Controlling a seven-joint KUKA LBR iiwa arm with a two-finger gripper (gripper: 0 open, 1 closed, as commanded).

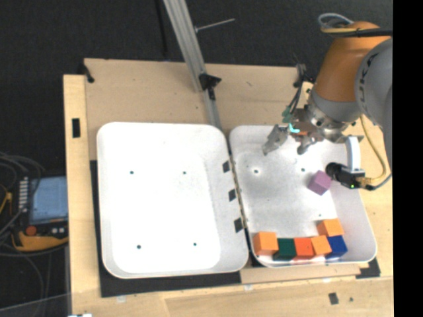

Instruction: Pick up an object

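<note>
Two spread gripper (288,144) fingers, empty

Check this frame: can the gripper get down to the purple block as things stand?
Probably yes. The purple block lies alone on the right bin's floor, apart from the blocks along the near wall, and the open gripper hangs nearby above it.

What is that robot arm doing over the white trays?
The robot arm's gripper hangs open over the right bin, near its far edge, with nothing between its fingers. It is meant to pick up an object. A purple block lies by itself in that bin, a little way from the gripper. Along the bin's near edge sit orange blocks, a green block and a blue block. The left bin sits beside it.
</note>
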